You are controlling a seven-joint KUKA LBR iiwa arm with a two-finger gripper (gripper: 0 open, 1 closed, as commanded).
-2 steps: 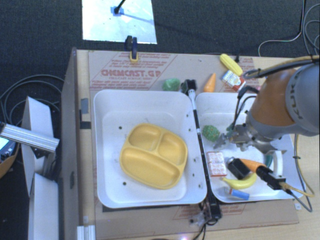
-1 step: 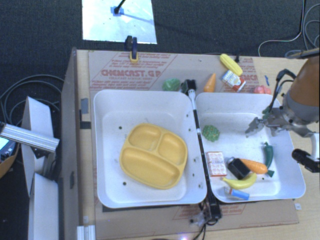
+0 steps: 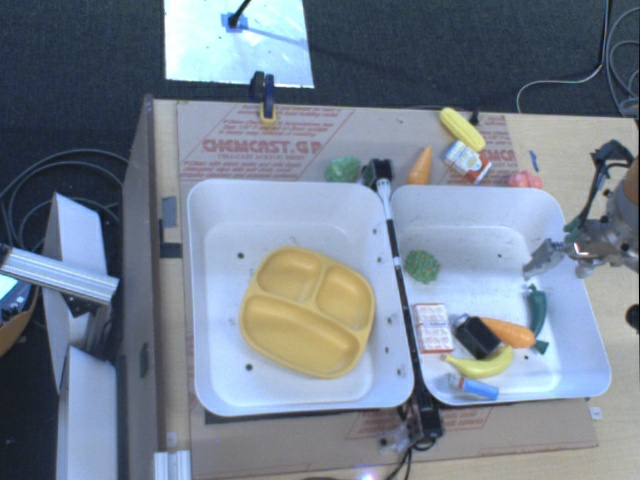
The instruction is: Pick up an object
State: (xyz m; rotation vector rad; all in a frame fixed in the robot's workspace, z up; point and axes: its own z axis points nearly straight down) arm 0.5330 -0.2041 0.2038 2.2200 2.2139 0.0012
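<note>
Banana [image 3: 480, 365], carrot [image 3: 510, 333] cluster in right bin [image 3: 585, 368] corner; pincer [image 3: 556, 255] hovers nearby for picking, open/closed: cannot tell.

yellow tray [image 3: 306, 311], green broccoli [image 3: 421, 265], orange carrot [image 3: 508, 332], white bins [image 3: 215, 230]

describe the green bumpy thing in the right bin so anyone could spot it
Start at the right bin, the one without the yellow tray. Along its left wall, near the divider between the bins, sits a small round green broccoli-like toy. It lies alone above the red-and-white box, and is round and knobbly, unlike the slim dark green pepper.
</note>
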